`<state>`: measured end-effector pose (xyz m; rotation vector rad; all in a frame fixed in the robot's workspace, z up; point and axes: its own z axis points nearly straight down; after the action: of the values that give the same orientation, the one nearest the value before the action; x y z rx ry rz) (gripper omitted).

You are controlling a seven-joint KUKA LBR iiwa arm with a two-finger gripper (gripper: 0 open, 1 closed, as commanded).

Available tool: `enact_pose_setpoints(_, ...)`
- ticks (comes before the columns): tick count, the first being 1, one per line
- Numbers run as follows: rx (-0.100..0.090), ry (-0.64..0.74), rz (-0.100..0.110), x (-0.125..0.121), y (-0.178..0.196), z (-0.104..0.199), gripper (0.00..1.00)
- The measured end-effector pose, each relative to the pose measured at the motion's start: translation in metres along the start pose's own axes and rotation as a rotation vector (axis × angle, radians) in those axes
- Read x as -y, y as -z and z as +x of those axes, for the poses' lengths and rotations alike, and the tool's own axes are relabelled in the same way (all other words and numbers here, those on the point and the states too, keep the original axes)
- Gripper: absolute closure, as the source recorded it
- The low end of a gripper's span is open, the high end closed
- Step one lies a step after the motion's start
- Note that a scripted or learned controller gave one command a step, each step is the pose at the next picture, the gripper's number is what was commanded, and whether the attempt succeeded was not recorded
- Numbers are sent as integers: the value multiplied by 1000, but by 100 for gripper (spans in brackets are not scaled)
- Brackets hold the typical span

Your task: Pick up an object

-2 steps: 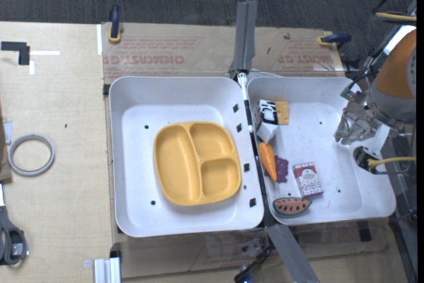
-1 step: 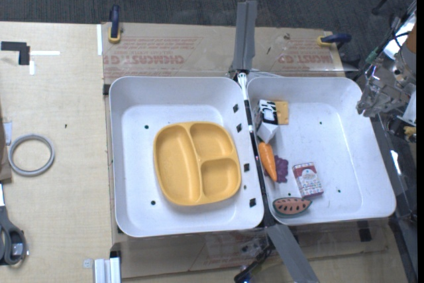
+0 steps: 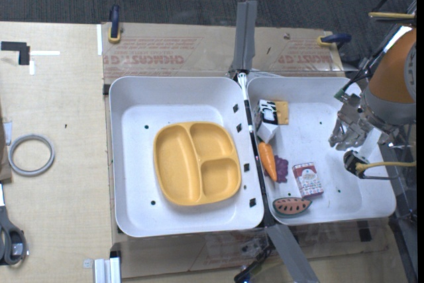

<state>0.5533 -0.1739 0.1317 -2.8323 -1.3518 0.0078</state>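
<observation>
Along the left wall of the right bin [image 3: 371, 205], you see a carrot [image 3: 267, 160] lying lengthwise, its long axis running up and down the view and tilted slightly, touching a purple piece [image 3: 281, 170]. Above it sit a black-and-white carton [image 3: 267, 113] and a tan block [image 3: 281, 112]; below, a red box [image 3: 308, 180] and a watermelon slice [image 3: 291, 206]. Your gripper [image 3: 349, 132] hangs over the bin's right half, well apart from these items, with bare white floor between; whether its jaws are open or shut you cannot tell. Left bin [image 3: 126, 162] holds a yellow divided plate [image 3: 197, 162]. A tape ring [image 3: 30, 154] lies on the bench [image 3: 53, 209].
</observation>
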Motion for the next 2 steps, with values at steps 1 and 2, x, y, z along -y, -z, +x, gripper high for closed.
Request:
enact_pose_setpoints(1,-1,-195,0,64,-10,21,100)
enact_pose_setpoints(2,-1,-648,-2,-1,-28,60,100)
